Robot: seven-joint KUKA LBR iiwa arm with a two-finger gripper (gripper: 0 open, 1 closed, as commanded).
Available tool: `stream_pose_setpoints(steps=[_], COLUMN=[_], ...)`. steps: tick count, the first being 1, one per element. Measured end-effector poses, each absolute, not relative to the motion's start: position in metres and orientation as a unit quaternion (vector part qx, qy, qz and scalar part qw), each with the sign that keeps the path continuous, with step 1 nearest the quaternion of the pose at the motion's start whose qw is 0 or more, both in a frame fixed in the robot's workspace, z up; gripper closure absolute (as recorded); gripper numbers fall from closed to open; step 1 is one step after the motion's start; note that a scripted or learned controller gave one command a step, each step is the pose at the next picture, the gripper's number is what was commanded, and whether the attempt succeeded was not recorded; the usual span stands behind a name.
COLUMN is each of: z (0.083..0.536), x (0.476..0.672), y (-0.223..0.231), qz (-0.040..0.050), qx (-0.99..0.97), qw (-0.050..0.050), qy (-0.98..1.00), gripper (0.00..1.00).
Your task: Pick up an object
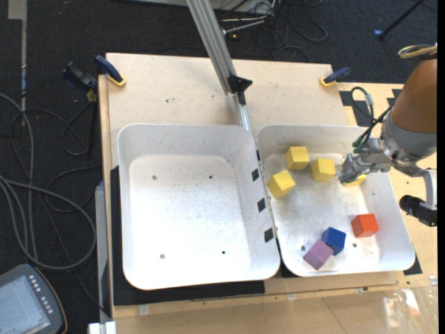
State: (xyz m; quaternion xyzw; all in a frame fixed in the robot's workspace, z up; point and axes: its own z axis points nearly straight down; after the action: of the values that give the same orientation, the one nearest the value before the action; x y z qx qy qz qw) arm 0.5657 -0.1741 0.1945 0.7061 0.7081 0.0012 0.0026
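Observation:
My gripper (pixel 348 175) is down in the right bin (pixel 389 252), near its right side. A small yellow piece (pixel 357 180) peeks out just under and beside the gripper's tip, mostly hidden by it. A yellow block (pixel 323 169) lies right next to the gripper on its left. Two more yellow blocks (pixel 297 157) (pixel 282 183) lie further left in the same bin. Toward the front of the bin are a red block (pixel 364 225), a blue block (pixel 334 239) and a purple block (pixel 318 254), the last two touching.
The left bin (pixel 132 186) stands beside the right one. A slanted metal rail (pixel 212 37) runs from the back down to the gap between the bins. Clamps (pixel 111 72) (pixel 336 76) sit at the board's back corners.

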Motion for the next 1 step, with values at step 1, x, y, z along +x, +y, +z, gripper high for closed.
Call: stream_pose_setpoints(steps=[1], z=[0.2577], x=[0.5676], y=[-0.1792], qz=[0.0017], qx=[0.706], qw=[0.004], qy=[0.708], gripper=[1.00])
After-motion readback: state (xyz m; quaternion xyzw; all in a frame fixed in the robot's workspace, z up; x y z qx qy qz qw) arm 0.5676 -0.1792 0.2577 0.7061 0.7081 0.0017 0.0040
